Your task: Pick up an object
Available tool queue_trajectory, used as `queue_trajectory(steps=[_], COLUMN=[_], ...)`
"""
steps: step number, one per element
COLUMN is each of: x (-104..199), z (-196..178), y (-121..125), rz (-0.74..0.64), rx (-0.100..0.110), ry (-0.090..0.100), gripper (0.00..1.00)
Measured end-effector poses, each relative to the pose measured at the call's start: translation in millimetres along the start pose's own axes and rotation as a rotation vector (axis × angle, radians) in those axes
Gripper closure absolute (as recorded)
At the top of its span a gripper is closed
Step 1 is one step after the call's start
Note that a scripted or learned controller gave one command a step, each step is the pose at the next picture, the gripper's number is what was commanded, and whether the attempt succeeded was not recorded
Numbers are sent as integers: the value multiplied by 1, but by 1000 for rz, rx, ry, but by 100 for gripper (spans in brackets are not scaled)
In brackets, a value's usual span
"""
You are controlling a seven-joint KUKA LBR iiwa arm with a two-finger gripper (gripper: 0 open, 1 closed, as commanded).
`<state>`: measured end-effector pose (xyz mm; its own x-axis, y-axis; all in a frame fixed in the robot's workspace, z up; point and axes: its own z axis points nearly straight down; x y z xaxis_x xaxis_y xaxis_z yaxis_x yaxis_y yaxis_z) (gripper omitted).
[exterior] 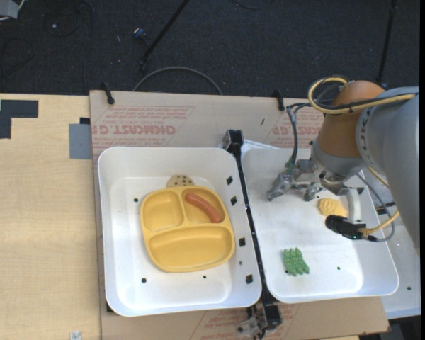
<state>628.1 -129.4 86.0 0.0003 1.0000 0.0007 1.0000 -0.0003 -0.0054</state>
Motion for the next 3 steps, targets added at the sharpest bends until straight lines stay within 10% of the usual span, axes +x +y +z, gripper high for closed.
queue_trajectory(steps=[1, 3], x=[0, -10], z=[-11, -100], y=[0, 0], rz=[1, -1], rx=[0, -7], ry=[0, -1], gripper=[100, 100])
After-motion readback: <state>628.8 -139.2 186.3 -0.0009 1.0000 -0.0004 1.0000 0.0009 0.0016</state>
